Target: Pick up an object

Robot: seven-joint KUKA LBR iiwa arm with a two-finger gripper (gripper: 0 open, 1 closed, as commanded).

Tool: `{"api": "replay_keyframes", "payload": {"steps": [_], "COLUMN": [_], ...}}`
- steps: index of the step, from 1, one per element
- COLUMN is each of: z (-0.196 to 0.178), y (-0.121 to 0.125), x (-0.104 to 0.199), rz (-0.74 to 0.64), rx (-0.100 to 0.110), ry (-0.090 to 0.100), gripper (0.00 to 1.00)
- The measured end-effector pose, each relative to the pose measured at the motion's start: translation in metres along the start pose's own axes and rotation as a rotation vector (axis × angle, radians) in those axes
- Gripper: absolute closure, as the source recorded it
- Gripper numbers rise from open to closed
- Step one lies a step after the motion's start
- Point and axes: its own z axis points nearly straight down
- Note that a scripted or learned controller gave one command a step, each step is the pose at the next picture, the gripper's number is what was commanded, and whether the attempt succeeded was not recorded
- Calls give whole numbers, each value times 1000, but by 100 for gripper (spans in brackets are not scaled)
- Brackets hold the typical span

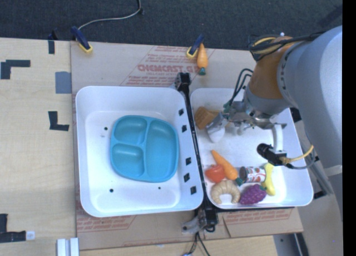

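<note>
Gripper (pixel 219 126) low in right bin (pixel 297 196), upper-left corner, over brown item (pixel 203 117); grip state: can't tell. Toys bunched along bin's near edge: carrot (pixel 225 163), croissant (pixel 225 191), grapes (pixel 253 194), banana (pixel 269 178). Nothing visibly lifted; pick not yet done, est. early stage.

A blue plate (pixel 144 148) lies in the white left bin (pixel 89 138). In the right bin (pixel 297 191): orange carrot (pixel 224 163), purple grapes (pixel 252 194), yellow banana (pixel 270 179), tan croissant (pixel 225 191).
</note>
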Motion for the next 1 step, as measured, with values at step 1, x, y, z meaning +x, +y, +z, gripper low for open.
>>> {"api": "replay_keyframes", "payload": {"steps": [1], "z": [22], "y": [38], "x": [4], "rz": [-2], "rx": [25], "ry": [1], "gripper": [0]}}
